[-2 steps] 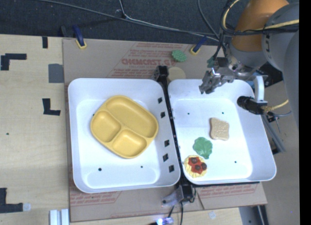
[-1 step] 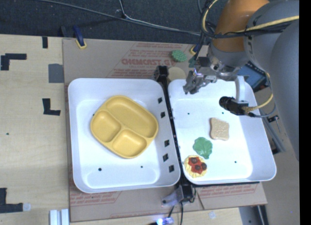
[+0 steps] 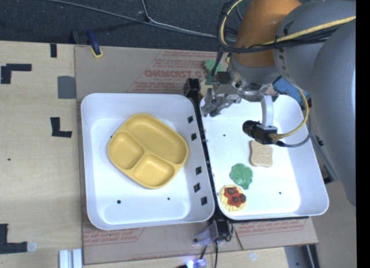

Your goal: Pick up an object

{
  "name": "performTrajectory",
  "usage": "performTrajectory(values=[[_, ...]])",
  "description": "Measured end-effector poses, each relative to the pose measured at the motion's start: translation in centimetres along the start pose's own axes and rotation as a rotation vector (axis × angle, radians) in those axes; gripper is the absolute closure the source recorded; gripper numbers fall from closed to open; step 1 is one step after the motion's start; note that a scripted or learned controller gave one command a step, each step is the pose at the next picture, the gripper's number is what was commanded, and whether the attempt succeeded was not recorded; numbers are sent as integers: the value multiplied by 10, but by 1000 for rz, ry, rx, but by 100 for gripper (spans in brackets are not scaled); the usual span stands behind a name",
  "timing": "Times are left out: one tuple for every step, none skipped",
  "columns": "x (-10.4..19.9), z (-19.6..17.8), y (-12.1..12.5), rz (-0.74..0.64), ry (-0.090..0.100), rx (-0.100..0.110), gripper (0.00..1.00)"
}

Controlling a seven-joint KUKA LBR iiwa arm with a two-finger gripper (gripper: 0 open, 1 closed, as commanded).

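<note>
Camera view | gripper over right bin's far-left corner, finger state cannot be told | toast, broccoli, pizza in right bin | yellow tray in left bin

There is one camera, fixed high over the bench and tilted down at a slant, so both white bins fit in the picture side by side: the left bin and the right bin. It stands far enough back to take in the cardboard sheet under them and dark floor beyond. The arm looms large at the right.
</note>
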State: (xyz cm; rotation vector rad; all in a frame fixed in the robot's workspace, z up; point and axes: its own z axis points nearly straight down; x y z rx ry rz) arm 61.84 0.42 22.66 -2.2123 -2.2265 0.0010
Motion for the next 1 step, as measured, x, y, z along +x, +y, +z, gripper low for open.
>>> performTrajectory(values=[[50,-9,-17,0,0,0,100]])
